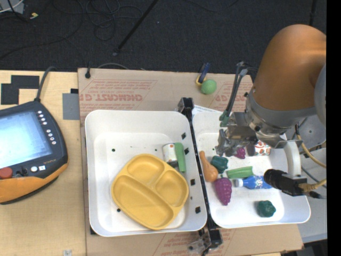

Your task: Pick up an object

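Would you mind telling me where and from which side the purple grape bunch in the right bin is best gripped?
Probably from above, across the middle of the purple grape bunch: it lies lengthwise, with bare floor on its lower right. The orange carrot crowds its upper left end.

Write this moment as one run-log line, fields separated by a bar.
arm: over right bin | hand: low, above teal toy | grasp: unclear | left bin: yellow tray
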Tool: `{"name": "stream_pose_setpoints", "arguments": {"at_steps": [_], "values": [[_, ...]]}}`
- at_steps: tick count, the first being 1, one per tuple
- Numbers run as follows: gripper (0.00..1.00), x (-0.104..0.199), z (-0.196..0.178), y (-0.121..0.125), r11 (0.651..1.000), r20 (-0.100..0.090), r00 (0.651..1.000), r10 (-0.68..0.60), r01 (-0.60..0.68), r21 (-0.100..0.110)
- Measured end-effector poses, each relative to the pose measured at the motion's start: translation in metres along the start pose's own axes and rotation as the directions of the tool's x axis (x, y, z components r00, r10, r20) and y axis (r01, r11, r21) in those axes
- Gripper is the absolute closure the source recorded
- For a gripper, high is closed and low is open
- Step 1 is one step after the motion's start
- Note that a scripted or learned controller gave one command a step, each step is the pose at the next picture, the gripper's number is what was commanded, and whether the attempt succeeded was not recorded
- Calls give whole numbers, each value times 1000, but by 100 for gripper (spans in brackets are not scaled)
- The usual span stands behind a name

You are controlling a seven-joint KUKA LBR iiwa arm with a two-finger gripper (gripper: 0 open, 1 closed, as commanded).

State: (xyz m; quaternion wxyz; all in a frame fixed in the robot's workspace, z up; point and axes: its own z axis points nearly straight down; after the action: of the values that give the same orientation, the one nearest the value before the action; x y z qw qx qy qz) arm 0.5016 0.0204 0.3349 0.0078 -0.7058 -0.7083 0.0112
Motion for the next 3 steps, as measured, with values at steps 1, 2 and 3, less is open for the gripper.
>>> {"name": "stream_pose_setpoints", "arguments": {"at_steps": [1, 2, 3], "values": [[100, 41, -47, -26, 1000, -4, 1000, -1, 1, -23], [100, 41, -51, -24, 1000, 2, 1000, -3, 3, -10], [100, 91, -113, -27, 1000, -4, 1000, -1, 1, -25]]}}
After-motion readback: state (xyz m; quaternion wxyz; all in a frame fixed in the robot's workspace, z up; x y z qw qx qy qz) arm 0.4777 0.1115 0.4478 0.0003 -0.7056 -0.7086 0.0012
